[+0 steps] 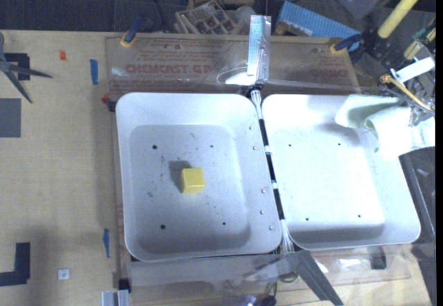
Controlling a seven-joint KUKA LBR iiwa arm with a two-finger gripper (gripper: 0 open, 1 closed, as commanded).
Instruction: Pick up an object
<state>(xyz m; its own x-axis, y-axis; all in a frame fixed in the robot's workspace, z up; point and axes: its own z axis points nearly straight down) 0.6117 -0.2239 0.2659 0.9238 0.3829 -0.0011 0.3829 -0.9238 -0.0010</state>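
A lone yellow cube (192,181) waits in the left bin (138,114), unpicked; I cannot tell the gripper's state. Next comes reaching over it.

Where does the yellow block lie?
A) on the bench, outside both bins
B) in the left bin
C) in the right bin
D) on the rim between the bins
B: the yellow block rests on the floor of the left bin, near its middle.
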